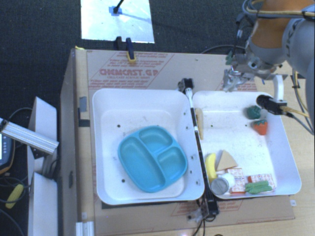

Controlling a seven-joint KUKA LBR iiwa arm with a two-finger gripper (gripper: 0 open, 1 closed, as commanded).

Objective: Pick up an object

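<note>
The pincer (232, 78) hangs above the right bin's (288, 154) far rim.

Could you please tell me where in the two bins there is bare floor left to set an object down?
Right bin: the middle floor is bare, between the strawberry and the cheese wedge. Its near edge is crowded with the can and packets. Left bin: bare strip along the far wall, behind the blue tray.

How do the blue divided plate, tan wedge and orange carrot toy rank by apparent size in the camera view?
1. Blue divided plate
2. Tan wedge
3. Orange carrot toy, though the margin over the wedge is modest.
</note>
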